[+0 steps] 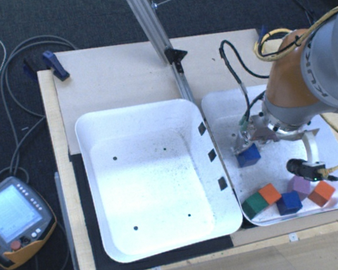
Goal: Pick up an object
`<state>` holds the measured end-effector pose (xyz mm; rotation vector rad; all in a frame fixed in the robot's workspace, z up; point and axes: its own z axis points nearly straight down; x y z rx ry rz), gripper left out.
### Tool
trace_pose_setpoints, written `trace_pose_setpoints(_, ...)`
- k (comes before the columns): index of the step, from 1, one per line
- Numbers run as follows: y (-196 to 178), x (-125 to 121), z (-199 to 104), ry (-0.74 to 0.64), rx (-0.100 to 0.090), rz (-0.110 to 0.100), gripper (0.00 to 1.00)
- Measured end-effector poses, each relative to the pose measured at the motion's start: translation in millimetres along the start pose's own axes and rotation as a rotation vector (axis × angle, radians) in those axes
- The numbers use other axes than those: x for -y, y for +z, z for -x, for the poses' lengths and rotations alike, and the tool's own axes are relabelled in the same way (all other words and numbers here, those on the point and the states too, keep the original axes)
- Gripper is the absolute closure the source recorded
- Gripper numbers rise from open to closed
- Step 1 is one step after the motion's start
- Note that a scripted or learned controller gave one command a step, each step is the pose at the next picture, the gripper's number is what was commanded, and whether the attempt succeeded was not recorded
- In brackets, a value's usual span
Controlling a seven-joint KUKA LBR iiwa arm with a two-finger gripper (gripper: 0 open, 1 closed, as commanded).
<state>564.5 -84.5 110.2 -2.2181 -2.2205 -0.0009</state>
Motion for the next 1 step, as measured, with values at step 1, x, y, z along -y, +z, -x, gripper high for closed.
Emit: trace_pose_setpoints(1, -93.0, 12.4, -107.1, -0.006, -0.001, 0.009, 1.0)
